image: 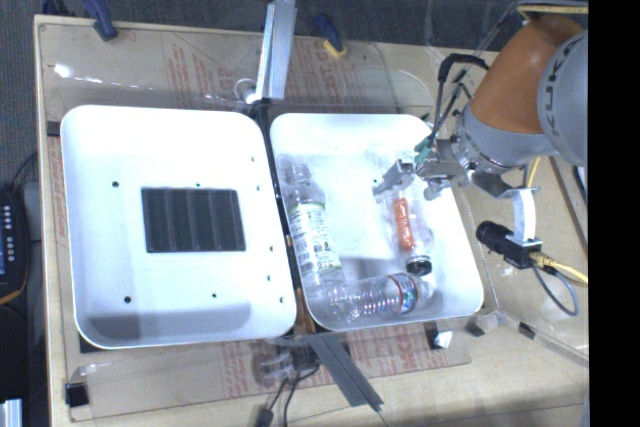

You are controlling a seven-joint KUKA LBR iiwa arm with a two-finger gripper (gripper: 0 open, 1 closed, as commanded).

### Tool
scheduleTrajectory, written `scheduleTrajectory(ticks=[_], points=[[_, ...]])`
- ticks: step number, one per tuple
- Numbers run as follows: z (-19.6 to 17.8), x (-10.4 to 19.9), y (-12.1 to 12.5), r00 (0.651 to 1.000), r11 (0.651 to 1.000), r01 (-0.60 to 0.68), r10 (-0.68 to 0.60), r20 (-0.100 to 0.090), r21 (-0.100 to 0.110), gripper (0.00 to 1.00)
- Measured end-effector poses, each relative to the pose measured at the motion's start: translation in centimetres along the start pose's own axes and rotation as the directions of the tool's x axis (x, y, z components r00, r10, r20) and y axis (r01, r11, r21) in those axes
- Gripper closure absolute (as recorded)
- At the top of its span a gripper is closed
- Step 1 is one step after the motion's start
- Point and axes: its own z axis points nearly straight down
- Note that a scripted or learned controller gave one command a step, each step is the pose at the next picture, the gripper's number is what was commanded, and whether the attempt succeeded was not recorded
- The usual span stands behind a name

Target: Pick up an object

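Two white bins sit side by side on the bench (60, 55). The left bin (90, 215) has a dark ribbed panel (193, 219) on its floor. The right bin (340, 130) holds an upright-lying clear bottle (308, 225), a second clear bottle (372, 297) along the near wall, and an orange tube (403, 223). The pincer (408, 170) hangs over the right bin's far right corner, above the orange tube; its opening cannot be told.

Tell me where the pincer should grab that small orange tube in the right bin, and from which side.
Grip the orange tube across its narrow middle, coming down from above. It lies flat on the right bin floor, pointing roughly toward its near and far walls, so the long sides are exposed. Its dark cap end sits close to the clear bottle, so staying mid-body looks safer. The pincer is already just beyond its far end.
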Motion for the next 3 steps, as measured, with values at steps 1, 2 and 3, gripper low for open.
scheduleTrajectory(ticks=[1,2,3], points=[[-1.05,-0.03,-0.48,0.991,0.991,0.131,-0.131,0.001,-0.002,0.00],[-1.01,-0.01,-1.18,0.966,0.966,0.258,-0.258,-0.001,0.001,0.00],[-0.87,0.02,-1.40,0.957,0.957,0.290,-0.290,-0.003,0.002,0.00]])
